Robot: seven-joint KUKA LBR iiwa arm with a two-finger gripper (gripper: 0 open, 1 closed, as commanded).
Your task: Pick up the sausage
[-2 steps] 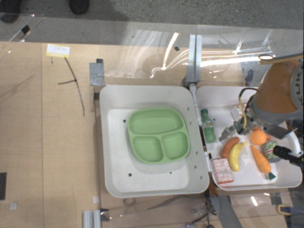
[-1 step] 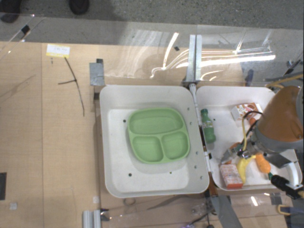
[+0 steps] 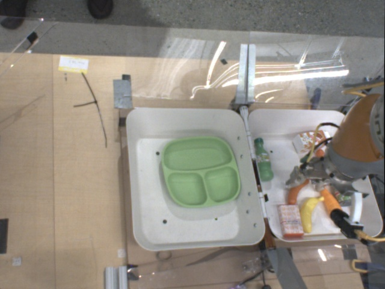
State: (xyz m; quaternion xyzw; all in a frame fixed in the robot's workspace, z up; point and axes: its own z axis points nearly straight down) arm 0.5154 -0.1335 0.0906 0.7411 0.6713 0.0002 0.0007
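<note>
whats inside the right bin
The right bin holds a green bottle by its left wall, a pink box, a banana, a carrot and an orange-red piece, perhaps the sausage. The arm covers the bin's right part.

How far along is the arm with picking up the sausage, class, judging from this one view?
Done: the arm has reached into the right bin, its gripper low among the toy foods. In hand: it sits right by the orange-red sausage, but whether it grips it cannot be told. Left: lifting the sausage, which lies on the bin floor beside the banana and the pink box.
</note>
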